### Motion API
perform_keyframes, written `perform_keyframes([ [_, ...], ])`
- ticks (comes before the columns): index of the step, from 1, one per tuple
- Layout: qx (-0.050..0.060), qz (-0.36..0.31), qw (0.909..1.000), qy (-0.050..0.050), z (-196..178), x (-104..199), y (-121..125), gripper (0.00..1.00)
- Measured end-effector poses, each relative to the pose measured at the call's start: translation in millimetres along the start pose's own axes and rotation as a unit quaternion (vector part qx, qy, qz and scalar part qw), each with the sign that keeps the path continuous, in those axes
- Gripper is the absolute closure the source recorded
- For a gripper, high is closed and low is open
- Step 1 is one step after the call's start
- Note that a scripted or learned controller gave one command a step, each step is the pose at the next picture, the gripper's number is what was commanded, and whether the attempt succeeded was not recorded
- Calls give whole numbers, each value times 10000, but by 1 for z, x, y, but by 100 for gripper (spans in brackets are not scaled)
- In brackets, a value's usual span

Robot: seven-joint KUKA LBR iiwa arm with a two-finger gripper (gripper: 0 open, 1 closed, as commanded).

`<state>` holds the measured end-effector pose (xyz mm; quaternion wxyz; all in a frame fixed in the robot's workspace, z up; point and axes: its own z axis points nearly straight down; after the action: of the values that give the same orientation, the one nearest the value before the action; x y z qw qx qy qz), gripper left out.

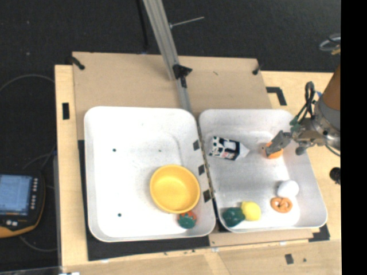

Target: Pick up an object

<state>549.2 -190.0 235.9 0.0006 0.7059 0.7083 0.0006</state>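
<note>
My gripper (287,149) hangs over the right bin's (252,119) upper right part, fingers spread open. A small orange object (273,151) lies at the tip of the left finger (279,140); I cannot tell whether they touch, and it is not between the fingers. Also in this bin are a black-and-white carton (225,148) on its side, a white ball (288,188), an orange ring-like toy (281,204), a yellow ball (250,211) and a dark green object (233,215). In the left bin (126,130) sit a yellow bowl (175,188) and a small teal-and-red object (187,220).
A slanted metal pole (163,33) runs from the top down to the seam between the bins. A handheld pendant with a screen (17,202) lies off the bench at the left. Brown board (166,79) surrounds the bins.
</note>
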Motion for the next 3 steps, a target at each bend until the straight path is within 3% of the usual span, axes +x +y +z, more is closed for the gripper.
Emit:
perform_keyframes([
  [1, -2, 4, 10000, 1, 0, 0, 0, 0],
  [3, 22, 28, 10000, -10, 85, -5, 4, 0],
])
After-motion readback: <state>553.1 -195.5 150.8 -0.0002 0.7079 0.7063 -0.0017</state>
